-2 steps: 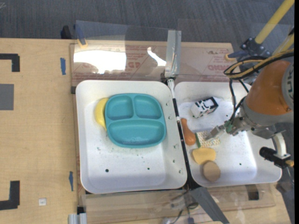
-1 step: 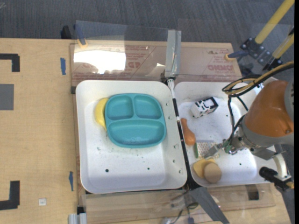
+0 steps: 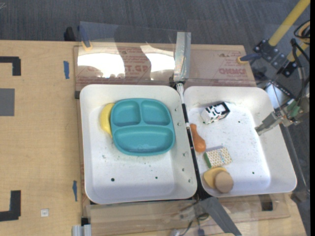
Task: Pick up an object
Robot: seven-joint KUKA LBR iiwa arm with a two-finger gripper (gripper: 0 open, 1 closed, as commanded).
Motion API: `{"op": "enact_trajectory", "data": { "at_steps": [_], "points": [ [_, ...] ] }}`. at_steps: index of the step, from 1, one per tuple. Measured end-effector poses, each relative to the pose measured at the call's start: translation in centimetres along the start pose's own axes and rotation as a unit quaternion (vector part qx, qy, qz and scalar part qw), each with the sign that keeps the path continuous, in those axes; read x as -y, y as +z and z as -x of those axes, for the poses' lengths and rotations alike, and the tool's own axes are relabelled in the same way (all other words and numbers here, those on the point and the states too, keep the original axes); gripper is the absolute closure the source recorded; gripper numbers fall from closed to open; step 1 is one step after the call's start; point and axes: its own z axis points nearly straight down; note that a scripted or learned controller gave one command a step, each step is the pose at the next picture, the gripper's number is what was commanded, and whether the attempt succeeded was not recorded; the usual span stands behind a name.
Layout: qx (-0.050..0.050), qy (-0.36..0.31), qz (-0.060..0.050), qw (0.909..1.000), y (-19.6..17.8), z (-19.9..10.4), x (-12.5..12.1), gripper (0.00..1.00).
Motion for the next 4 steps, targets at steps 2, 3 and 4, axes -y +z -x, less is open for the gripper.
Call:
{"op": "enact_trajectory", "data": {
  "at_steps": [2,3,4],
  "points": [
    [-0.002,-0.148,-0.001,0.9890,16.7,-2.3,-5.9,0.00],
    [-0.002,-0.240,0.003,0.9708,23.6,-1.8,-2.4,0.00],
    [0.006,-0.238,0.008,0.9712,22.4,-1.4,-2.7,1.00]
  ]
}}
